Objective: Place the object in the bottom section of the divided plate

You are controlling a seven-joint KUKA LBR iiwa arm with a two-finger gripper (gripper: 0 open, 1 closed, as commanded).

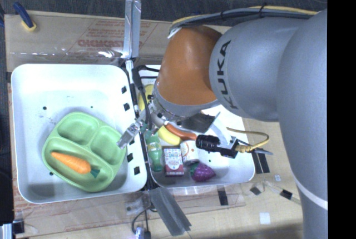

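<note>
— Judging from how things lie, is the job done?

— It looks so. The carrot [71, 163] lies lengthwise in the long bottom section of the green divided plate [78, 125], its green stub toward the plate's right rim. Nothing touches it. That section is the only one long enough to take it flat, which I'd guess is why it lies across rather than on end.

— And the gripper?

— The gripper [129, 135] hangs just off the plate's right edge, over the wall shared by the two bins, apart from the carrot. Whether it is spread or pressed together I cannot tell; the tip is small and seen at a slant. Nothing shows pinched in it.

— What holds what?

— The left white bin [55, 88] holds the plate, which sits toward its near side. The plate's two smaller upper sections hold nothing I can see. The right white bin [245, 175], beyond the plate's right rim, is crowded: a green bottle [154, 152] nearest the plate, then a yellow banana [167, 135], a red carton [173, 161] and a purple toy fruit [203, 172] farthest from it.

— Any risk?

— The arm [250, 65] looms over that bin to the plate's right. I'd think a careless withdrawal could clip the shared wall and jog the plate.
</note>
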